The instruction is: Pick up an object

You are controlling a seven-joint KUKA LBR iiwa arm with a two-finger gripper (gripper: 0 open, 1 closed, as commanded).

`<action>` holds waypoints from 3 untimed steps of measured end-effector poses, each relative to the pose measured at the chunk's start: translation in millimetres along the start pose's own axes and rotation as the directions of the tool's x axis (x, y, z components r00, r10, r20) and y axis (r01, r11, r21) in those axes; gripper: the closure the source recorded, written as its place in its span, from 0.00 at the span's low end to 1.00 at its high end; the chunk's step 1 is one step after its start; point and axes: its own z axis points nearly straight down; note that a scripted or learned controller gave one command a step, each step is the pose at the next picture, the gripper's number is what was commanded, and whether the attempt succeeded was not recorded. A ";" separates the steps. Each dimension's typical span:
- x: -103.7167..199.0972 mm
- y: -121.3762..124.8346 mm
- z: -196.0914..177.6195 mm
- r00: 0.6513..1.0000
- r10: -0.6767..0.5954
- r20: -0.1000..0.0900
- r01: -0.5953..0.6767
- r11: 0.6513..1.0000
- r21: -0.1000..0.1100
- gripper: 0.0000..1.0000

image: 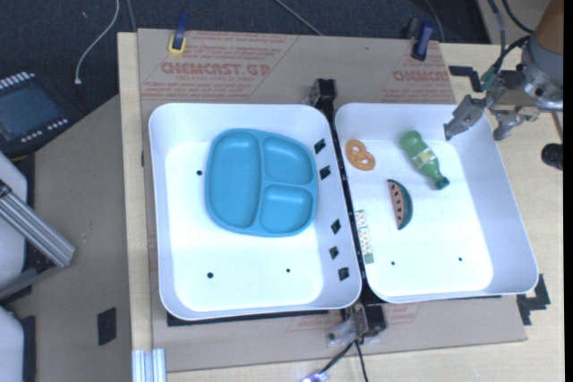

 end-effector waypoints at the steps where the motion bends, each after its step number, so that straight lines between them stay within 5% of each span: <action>1: 0.7 2.3 -8.1 1.000 -0.004 0.003 0.004 1.000 -0.014 0.00; 3: 0.8 4.7 98.7 1.000 -0.004 0.001 0.004 1.000 -0.007 0.00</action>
